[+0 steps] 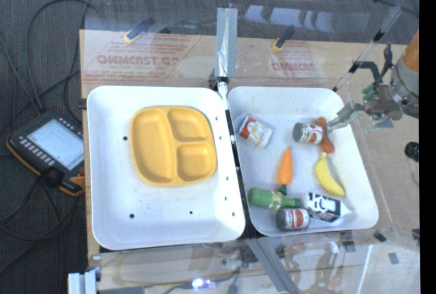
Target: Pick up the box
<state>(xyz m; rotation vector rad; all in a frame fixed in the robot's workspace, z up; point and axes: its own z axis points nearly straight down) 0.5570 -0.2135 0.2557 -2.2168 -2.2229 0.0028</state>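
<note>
Two box-like things lie in the right bin (354, 214). One is a small red, white and yellow carton (255, 131) near the bin's upper left. The other is a black and white box (325, 207) near the front right corner, next to a tin can (293, 218). My gripper (338, 121) reaches in from the right over the bin's upper right part. Its tip is close to a second can (308, 133), well away from both boxes.
Also in the right bin are an orange carrot (285, 165), a banana (329, 177), a green bottle (272, 199) and a small orange-red piece (328, 143) beside the upper can. The left bin (109, 218) holds a yellow divided tray (174, 144).
</note>
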